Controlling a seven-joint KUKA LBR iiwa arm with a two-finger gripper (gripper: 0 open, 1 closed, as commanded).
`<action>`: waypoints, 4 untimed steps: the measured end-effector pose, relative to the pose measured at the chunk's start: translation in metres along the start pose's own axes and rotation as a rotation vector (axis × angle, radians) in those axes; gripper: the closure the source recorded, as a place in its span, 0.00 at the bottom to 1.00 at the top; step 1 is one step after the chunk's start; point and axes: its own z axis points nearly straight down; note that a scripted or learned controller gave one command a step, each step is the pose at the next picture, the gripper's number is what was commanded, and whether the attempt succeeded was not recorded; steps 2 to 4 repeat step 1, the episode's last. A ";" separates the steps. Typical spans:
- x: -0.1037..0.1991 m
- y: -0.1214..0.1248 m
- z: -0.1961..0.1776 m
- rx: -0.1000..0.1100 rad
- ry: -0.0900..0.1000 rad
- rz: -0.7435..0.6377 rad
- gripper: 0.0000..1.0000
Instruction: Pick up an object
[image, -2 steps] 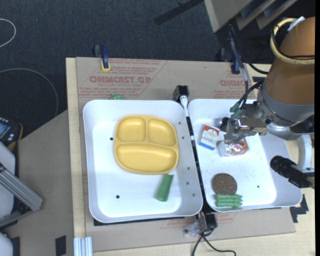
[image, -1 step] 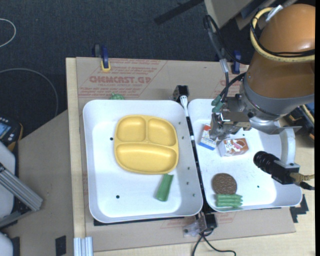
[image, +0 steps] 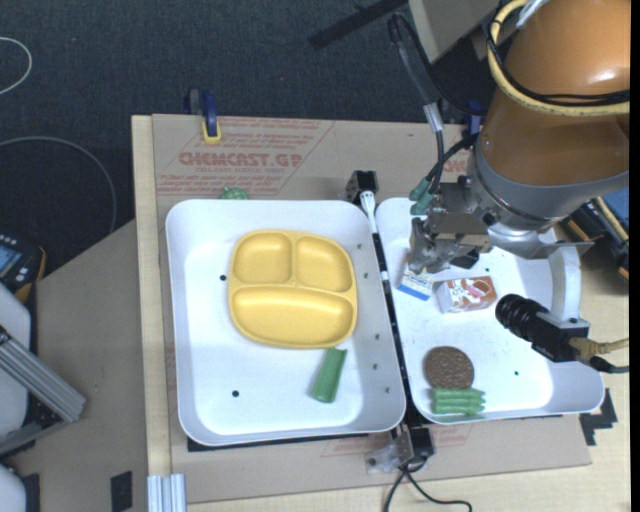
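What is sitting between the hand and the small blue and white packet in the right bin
Nothing visible stands between them. The hand hangs directly above the blue and white packet near the right bin's left wall. The red and white wrapper lies just beside the packet on its right, close enough to get nudged.

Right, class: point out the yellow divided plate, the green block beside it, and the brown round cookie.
yellow divided plate (image: 293, 312), camera view, on its large lower compartment.
green block (image: 328, 375), camera view, on its middle, in the left bin.
brown round cookie (image: 449, 367), camera view, on its centre, in the right bin.
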 end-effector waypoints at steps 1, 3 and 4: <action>0.034 0.001 -0.060 -0.004 0.002 -0.001 1.00; 0.034 0.001 -0.060 -0.004 0.002 -0.001 1.00; 0.034 0.001 -0.060 -0.004 0.002 -0.001 1.00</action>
